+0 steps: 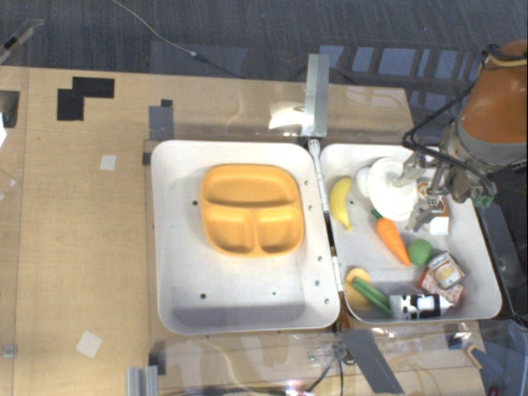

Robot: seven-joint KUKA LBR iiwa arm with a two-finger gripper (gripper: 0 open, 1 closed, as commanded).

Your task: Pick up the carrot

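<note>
Carrot, orange and tapered, was seen lying loose on the floor of the right bin, angled with its thicker end toward the upper left and its tip pointing down toward the lower right, just beside a green round item and below a white cup-like object. The gripper was pictured poised above the bin's upper right part, near the white object and a small boxed item, with nothing visibly held; whether its fingers were spread or closed could not be told from the slanted view. A yellow banana was set along the bin's left wall, while a green-and-yellow piece, a dark bottle and a printed carton were crowded along the lower edge. In the left bin, a yellow divided tray was left untouched. The approach was judged not yet finished: the gripper would need to be brought down and to the left, centred over the carrot's thicker middle, and turned so that the fingers closed across its narrow width rather than along its length. A descent clear of the green item was thought advisable, lest the carrot be nudged aside.
</note>
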